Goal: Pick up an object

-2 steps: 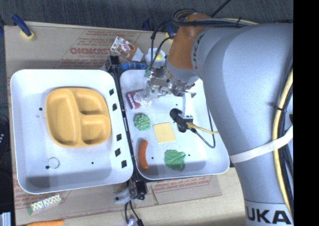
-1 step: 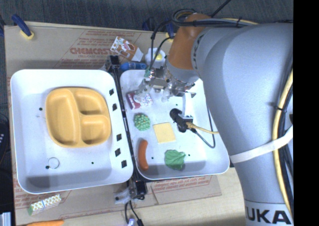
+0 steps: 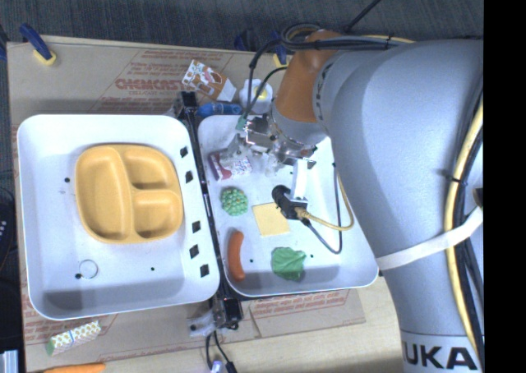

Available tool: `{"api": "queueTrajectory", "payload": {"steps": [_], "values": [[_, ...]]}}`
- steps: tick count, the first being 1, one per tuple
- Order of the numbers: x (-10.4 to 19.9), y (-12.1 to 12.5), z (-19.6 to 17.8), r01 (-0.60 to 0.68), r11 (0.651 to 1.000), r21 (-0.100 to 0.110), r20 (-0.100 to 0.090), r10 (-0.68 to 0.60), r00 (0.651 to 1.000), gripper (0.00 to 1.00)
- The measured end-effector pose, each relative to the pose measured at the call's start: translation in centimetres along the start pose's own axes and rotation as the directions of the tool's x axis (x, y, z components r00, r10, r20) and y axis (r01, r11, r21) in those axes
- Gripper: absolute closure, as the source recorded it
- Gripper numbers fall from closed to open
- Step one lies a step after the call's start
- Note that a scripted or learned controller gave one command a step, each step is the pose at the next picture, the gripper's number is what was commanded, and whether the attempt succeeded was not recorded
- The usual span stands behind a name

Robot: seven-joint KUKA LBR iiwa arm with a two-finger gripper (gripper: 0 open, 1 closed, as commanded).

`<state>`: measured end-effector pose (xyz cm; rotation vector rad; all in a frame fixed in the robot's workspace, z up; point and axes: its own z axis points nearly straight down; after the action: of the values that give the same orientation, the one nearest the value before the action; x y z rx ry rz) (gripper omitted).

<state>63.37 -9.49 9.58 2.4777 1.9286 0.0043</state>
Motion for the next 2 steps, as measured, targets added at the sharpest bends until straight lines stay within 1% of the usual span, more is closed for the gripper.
{"api": "queueTrajectory", "payload": {"steps": [1, 2], "values": [[0.1, -0.9, 0.0, -0.169, 0.986, -0.002, -0.003, 0.169, 0.986, 0.00], [0.7, 2.3, 0.1, -0.524, 0.852, 0.003, 0.000, 0.524, 0.852, 0.00]]}}
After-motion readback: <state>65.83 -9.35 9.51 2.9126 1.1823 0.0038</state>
